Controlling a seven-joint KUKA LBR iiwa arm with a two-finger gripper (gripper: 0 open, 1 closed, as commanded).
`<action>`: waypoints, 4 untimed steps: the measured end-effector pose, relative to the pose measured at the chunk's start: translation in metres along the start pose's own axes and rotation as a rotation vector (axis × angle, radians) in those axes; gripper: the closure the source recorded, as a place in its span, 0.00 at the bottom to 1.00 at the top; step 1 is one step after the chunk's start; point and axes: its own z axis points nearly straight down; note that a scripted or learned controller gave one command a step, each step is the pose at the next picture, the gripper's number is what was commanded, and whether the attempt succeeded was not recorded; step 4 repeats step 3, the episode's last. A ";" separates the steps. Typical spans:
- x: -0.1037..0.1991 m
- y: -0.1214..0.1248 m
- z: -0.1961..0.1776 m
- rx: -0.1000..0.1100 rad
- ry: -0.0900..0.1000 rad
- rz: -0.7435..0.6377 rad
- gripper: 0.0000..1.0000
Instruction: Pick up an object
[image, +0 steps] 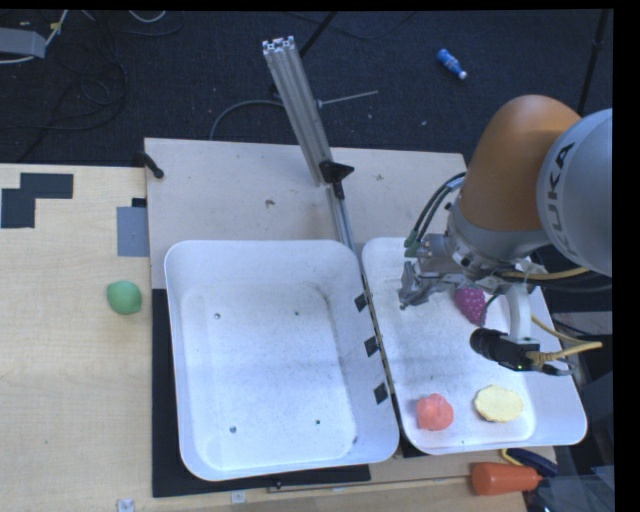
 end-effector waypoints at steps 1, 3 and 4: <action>0.045 0.019 0.014 0.002 0.000 0.001 1.00; 0.097 0.041 0.022 0.001 -0.001 0.002 0.00; 0.097 0.041 0.022 0.001 -0.001 0.002 0.00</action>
